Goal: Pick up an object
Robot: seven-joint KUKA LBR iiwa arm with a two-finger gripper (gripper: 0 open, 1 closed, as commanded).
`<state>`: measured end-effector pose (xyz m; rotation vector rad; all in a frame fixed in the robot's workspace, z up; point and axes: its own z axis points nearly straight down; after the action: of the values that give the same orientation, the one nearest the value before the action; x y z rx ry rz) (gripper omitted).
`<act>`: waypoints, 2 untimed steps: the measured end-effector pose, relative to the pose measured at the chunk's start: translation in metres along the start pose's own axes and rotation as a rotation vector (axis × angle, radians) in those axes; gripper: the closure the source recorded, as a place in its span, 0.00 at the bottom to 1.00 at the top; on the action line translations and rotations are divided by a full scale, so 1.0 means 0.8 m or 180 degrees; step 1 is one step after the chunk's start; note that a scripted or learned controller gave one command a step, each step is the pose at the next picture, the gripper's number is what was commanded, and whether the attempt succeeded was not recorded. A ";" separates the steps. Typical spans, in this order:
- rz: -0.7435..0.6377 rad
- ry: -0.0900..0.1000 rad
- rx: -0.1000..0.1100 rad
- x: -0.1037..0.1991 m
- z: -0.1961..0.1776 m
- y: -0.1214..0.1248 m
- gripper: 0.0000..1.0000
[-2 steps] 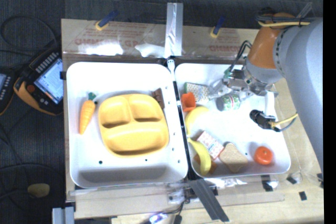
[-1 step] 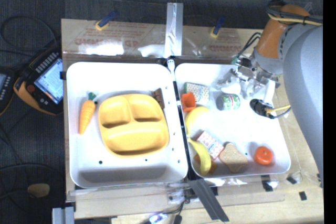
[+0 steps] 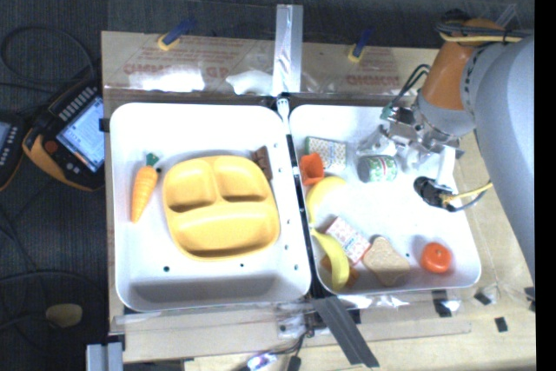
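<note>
One small green-and-white can (image 3: 379, 168) lies on its side in the right bin (image 3: 460, 232), toward the bin's 1 o'clock corner. Pincer (image 3: 401, 143) sits just above it, at the can's 1 o'clock; whether it is open or closed cannot be told. Banana (image 3: 330, 252), sandwich wedge (image 3: 387, 260) and orange tomato (image 3: 436, 256) lie toward 6 o'clock. Left bin (image 3: 130, 269) holds a yellow tray (image 3: 221, 206) and carrot (image 3: 143, 189).

1. Camera: single fixed view, mounted above the worktop (image 3: 122, 56), looking down at a slight slant.
2. Range: mid-distance; both white bins fit whole, left bin (image 3: 130, 274) and right bin (image 3: 460, 265) side by side.
3. Margins: dark floor surrounds the worktop.
4. Arm (image 3: 499, 100): enters at the right edge.
</note>
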<state>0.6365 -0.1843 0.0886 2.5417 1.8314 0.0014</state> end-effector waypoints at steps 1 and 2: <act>-0.0005 -0.0006 -0.0001 0.000 -0.013 0.001 1.00; -0.0004 -0.0008 -0.0001 0.000 -0.012 0.001 0.00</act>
<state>0.6367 -0.1847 0.0986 2.5392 1.8321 -0.0017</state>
